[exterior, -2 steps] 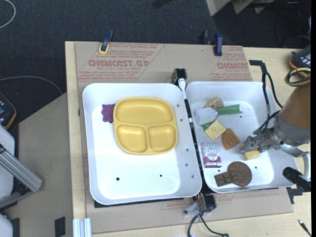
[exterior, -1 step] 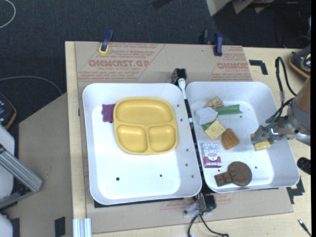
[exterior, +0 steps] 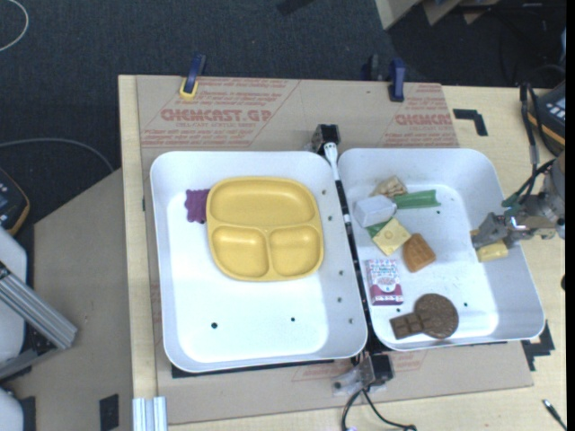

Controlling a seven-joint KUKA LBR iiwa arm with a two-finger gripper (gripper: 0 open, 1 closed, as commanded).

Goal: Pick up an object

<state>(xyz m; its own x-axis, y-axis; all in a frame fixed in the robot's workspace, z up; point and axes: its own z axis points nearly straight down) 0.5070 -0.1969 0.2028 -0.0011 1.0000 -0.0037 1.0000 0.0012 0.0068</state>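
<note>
My claw point(exterior: 492, 231) is at the right wall of the right shallow white plastic bin point(exterior: 467, 164), low over the bin floor, and I cannot tell how far it is open; a small pale yellow block point(exterior: 492, 252) lies just beside its tip, but I do not see it between anything, so I do not say that I hold it. The risk, as I judge it, is that I close beside this block and not around it, because it lies so near the sloped wall, and the wall could push it away or stop my tip. The left shallow white plastic bin point(exterior: 180, 241) holds a large yellow plastic tray with three compartments point(exterior: 265, 227), and a small purple piece point(exterior: 195, 205) touches its left edge. In the right bin, going down in size, I see a round brown cookie-like disc point(exterior: 437, 314) touching a dark brown chocolate-like bar point(exterior: 406, 326), a small red and white packet point(exterior: 384, 281), a grey-white wedge point(exterior: 374, 211), a green stick point(exterior: 415, 200), an orange-brown cube point(exterior: 418, 253), a yellow-green cube point(exterior: 391, 237) and a small beige crumpled piece point(exterior: 390, 187).
</note>
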